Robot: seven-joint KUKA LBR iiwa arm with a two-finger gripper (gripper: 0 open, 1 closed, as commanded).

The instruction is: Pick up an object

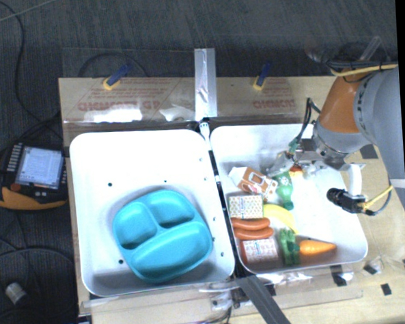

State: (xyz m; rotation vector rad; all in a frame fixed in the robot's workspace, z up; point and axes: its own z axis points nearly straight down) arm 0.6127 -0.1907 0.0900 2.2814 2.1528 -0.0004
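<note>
Tool (289,161) hangs low over the right bin's (344,235) toy food (269,219).

Bright even overhead light, white bins (140,144) glaring, slightly soft focus.

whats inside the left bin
The left bin holds one thing: a blue divided plate with three compartments, lying toward the bin's near side. Bare white floor surrounds it. Whatever lies under the plate is covered.
</note>
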